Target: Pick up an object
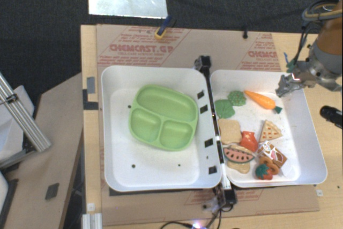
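Right bin [316, 166]: shallow, white, carrying a loose lot of toy food. Nearest item to the claw [288, 86] is a toy carrot [261, 100], orange body with a green tip, lying flat near the bin's far edge. Its long axis runs across the bin at a slight slant, the pointed orange end toward the divider, the green end toward the arm and a little nearer the camera. The claw hangs at the bin's far right corner, just beside the carrot's green end and slightly beyond it; nothing lies between its fingers, and their spread cannot be told at this resolution. Judgement: the carrot lies to the view's left and a little forward of the claw, so a short shift that way and a descent would bring it over the body; closing across the carrot's narrow width, not along its length, looks the better fit. Further contents: two green broccoli pieces [230, 104] left of the carrot; a bread slice [229, 130] below them; a red piece [248, 140]; a pizza wedge [270, 130]; a watermelon slice [238, 154]; a cluttered mix of small items at the near right corner, not separable. Left bin [115, 169]: holds a green divided tray [163, 117], three compartments, well apart from the claw. Both bins rest on a bench [64, 115].
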Robot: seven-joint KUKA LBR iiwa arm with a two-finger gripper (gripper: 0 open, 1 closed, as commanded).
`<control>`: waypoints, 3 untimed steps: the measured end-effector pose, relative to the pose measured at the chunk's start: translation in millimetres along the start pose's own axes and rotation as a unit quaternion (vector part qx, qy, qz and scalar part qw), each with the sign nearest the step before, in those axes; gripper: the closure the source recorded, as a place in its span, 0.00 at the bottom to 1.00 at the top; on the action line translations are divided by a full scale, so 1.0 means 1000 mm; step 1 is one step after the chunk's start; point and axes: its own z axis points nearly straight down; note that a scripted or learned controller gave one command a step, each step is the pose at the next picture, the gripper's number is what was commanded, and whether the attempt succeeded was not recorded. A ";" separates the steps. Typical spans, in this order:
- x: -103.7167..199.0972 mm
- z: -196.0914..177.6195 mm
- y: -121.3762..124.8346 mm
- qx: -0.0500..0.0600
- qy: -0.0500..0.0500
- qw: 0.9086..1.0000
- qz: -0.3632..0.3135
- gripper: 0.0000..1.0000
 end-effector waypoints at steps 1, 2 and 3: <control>0.061 0.009 -0.001 0.002 0.001 1.000 -0.002 1.00; 0.115 -0.002 -0.010 0.002 0.001 1.000 -0.002 1.00; 0.173 0.008 -0.010 0.002 0.001 1.000 -0.002 1.00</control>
